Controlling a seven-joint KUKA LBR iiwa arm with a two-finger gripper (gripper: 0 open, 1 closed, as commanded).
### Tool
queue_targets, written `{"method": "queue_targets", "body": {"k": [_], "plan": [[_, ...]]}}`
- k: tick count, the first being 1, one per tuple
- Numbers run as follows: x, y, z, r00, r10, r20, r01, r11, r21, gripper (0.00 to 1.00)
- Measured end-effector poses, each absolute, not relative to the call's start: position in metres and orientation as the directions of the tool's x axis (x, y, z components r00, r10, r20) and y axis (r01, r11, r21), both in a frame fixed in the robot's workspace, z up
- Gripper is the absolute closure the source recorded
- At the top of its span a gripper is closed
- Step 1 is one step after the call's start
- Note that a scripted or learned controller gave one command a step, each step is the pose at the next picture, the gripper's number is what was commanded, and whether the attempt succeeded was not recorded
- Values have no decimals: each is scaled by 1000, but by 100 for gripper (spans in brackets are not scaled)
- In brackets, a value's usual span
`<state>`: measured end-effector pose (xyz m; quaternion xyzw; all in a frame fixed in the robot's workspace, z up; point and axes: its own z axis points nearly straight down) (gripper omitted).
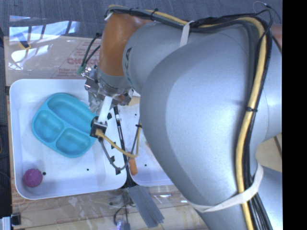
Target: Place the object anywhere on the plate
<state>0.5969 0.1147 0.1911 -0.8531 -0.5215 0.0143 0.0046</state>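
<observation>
Bench of brown board (pixel 48 63) lay beneath everything. Largest was the grey arm (pixel 201 104), covering most of the right bin (pixel 151 175). The left bin (pixel 19 95) held a blue divided plate (pixel 64 123); the claw (pixel 121 169) hung low by the wall between bins, and whether it was open or closed I couldn't tell. The purple ball (pixel 32 177) sat in the near-left corner, well apart from the plate. A good pick, I'd judge, would drop straight over it, centred, lest it roll.
</observation>
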Motion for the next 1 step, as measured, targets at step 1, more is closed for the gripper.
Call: {"method": "queue_targets", "body": {"k": [1], "plan": [[597,116,198,447,894,-23,894,-447,-27,100]]}}
